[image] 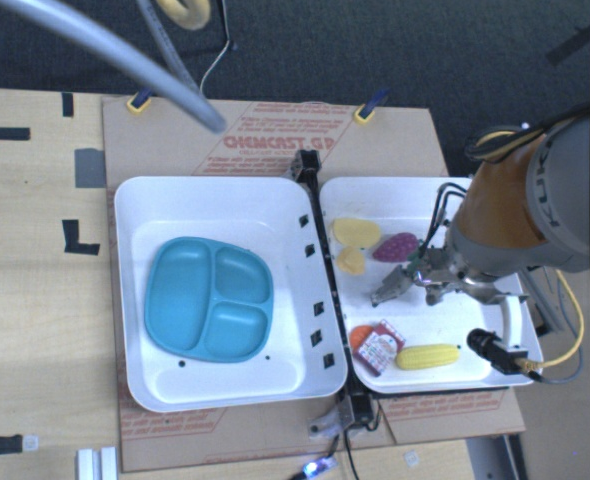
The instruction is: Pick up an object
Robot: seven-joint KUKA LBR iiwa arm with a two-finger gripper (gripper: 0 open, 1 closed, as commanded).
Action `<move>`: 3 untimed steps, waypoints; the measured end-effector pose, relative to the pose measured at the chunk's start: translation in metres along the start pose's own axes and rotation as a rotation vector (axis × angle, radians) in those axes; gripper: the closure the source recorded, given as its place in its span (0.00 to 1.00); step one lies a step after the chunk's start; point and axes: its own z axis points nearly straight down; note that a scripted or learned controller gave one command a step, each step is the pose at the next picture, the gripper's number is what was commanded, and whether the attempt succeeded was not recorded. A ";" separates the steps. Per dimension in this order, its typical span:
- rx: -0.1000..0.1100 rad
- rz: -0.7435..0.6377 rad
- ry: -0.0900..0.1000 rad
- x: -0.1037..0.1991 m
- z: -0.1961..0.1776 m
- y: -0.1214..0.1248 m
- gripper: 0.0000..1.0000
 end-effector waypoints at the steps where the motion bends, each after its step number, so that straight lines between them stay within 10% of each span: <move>1: -0.004 -0.001 -0.002 0.000 0.047 0.000 0.00; 2: -0.007 -0.001 -0.003 0.000 0.034 0.001 1.00; 3: -0.010 -0.002 -0.002 0.003 -0.029 0.003 1.00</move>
